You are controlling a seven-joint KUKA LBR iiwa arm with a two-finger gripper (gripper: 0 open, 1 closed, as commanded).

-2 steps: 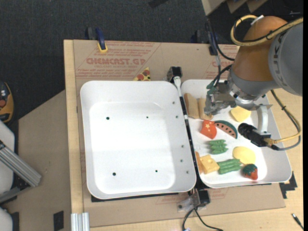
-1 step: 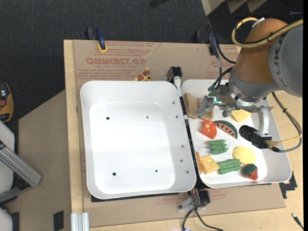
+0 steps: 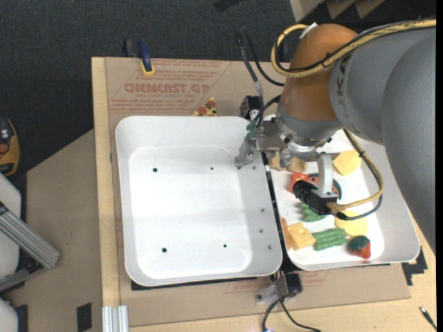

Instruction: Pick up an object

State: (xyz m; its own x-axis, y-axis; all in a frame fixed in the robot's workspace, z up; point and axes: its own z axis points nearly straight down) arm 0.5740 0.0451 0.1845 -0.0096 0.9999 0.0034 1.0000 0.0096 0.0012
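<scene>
Green pickle (image 3: 329, 238) sits at the front of the right bin (image 3: 391, 241), touching nothing but its neighbours: cheese (image 3: 300, 235) just beside one end, strawberry (image 3: 360, 247) at the other. Gripper (image 3: 248, 151) hangs over the seam by the left bin (image 3: 138, 185)'s back corner. Clenched or released, can't tell!

Left bin (image 3: 194, 206) white, four small dark dots on floor; right bin (image 3: 393, 230) plain white. Contents: yellow block (image 3: 347, 162), green pod (image 3: 329, 238), red strawberry (image 3: 359, 246) with green cap. Bench board (image 3: 104, 206) tan, red lettering.
</scene>
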